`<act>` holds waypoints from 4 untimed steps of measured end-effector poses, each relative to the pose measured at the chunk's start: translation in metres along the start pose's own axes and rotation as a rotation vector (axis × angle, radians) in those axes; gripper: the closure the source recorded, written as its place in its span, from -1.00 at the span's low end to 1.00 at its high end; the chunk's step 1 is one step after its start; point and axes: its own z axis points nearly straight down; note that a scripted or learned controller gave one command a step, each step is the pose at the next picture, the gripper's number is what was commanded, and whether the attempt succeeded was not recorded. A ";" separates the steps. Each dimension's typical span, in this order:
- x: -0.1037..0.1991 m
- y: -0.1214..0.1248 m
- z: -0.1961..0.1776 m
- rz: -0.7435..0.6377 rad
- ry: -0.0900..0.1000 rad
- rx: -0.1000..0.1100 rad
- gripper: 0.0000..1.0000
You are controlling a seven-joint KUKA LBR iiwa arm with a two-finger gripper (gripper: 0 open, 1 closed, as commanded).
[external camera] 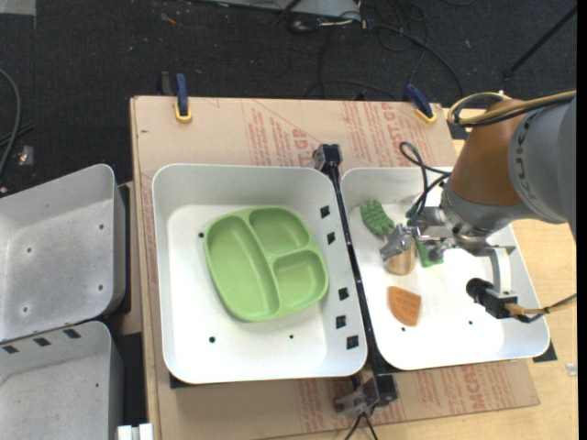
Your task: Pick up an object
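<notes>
A grey KUKA arm [514, 168] with an orange band is seen reaching into the right bin [527, 337], its gripper [404, 244] lowered among the objects scattered there. Whether the gripper is clamped on anything cannot be told from this angle. A small tan, rounded object [399, 263] is seen directly beneath the gripper, touching or nearly touching it. A dark green ridged object [375, 216] is placed up and to the left of the gripper, and a small bright green piece [431, 254] just to its right. An orange wedge [404, 305] is found below the gripper, lying apart on the bin floor. A light green divided plate [266, 262] is set in the left bin [183, 337], well to the gripper's left.
</notes>
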 end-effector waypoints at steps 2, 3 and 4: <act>0.001 0.001 0.010 0.001 -0.001 -0.004 1.00; -0.002 0.000 -0.054 -0.002 -0.002 -0.009 1.00; -0.008 0.000 -0.116 -0.003 -0.003 -0.010 1.00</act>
